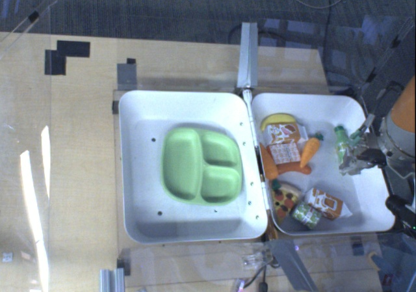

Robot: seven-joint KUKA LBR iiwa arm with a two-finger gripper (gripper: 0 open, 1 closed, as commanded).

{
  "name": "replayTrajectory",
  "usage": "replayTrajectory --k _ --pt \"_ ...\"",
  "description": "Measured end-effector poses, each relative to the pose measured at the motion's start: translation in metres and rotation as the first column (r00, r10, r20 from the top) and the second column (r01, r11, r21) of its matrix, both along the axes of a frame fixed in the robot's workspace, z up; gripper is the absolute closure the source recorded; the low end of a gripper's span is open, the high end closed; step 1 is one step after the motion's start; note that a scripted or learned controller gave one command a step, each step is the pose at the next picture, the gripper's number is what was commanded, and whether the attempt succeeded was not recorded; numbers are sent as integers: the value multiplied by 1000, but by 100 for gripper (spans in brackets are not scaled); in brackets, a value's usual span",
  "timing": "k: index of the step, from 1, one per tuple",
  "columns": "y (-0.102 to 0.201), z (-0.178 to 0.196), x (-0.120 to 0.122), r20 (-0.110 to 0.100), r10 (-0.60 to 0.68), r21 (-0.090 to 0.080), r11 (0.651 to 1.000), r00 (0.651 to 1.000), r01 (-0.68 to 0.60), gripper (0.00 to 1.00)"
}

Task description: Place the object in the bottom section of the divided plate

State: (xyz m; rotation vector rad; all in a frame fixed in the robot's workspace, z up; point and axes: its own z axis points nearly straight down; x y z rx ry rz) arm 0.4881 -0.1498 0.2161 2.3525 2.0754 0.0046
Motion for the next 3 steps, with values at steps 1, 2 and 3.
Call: replayTrajectory --k 1,2,3 --pt "0 81 0 2 -68 0 998 998 68 100" --pt "-9 212 31 1 -122 0 993 993 122 100" --pt "-9 212 31 1 -122 0 993 993 122 0"
